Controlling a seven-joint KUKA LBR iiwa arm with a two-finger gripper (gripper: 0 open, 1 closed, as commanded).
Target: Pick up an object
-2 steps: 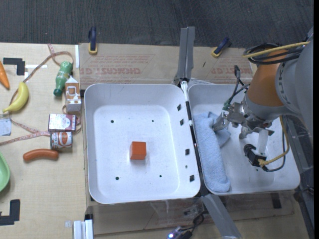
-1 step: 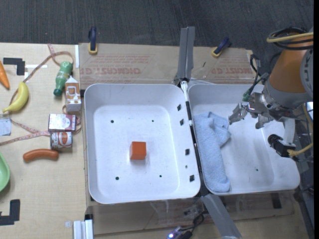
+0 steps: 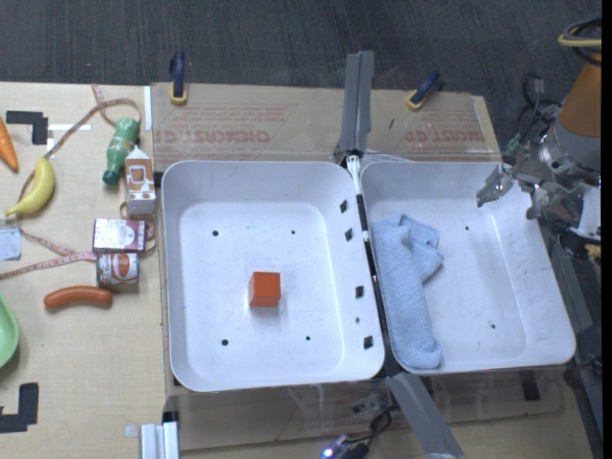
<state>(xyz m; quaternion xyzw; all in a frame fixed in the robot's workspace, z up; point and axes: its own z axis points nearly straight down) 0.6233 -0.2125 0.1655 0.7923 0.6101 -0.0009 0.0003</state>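
Two shallow white plastic bins sit side by side on the bench: the left bin [image 3: 191, 285] and the right bin [image 3: 516, 285]. A crumpled light-blue cloth towel [image 3: 409, 290] lies along the right bin's left side. The grey arm's two-finger gripper [image 3: 497, 187] hangs over that bin's upper right edge, with nothing seen between its fingers; how they stand I cannot tell. A small orange cube [image 3: 265, 289] rests near the left bin's middle.

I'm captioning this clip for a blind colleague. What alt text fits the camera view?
Two white bins sit side by side on a bench: the left bin holds an orange block, the right bin a blue towel along its left side. The gripper hovers at the right bin's far right corner, holding nothing visible.
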